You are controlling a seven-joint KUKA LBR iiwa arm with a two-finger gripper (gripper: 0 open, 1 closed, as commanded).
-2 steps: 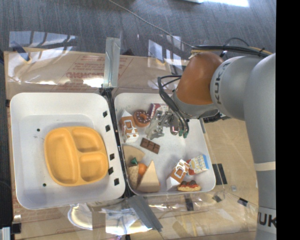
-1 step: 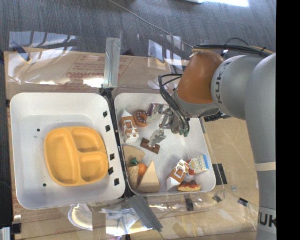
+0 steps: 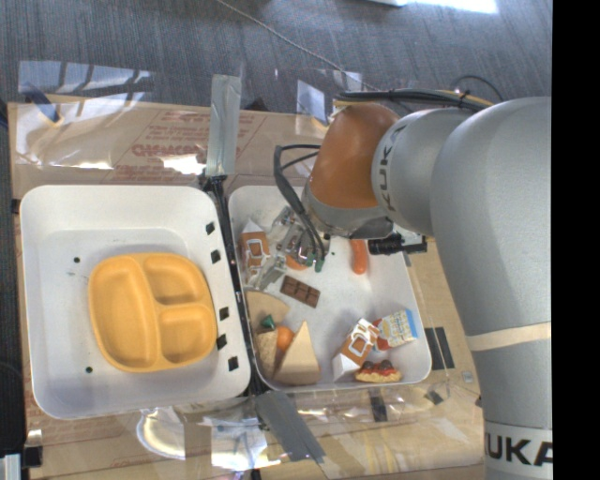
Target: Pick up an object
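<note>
Pincer (image 3: 292, 246): low in the right bin (image 3: 412, 319), can't tell if open
Left bin (image 3: 47, 309): yellow plate (image 3: 150, 309)
Near pincer: chocolate bar (image 3: 301, 292)

We note a dark grey ribbed floor covering (image 3: 141, 33) across the top of the view, with a thin cable (image 3: 281, 39) running diagonally over it. A bright patch of light (image 3: 441, 5) shows at the top edge. The bench (image 3: 112, 141) is surfaced in brown cardboard bearing faint red print, overlaid with clear plastic sheeting (image 3: 56, 80) that catches glare. We record strips of grey tape (image 3: 223, 117) fixed along the cardboard at the far side and at the near edge.
</note>
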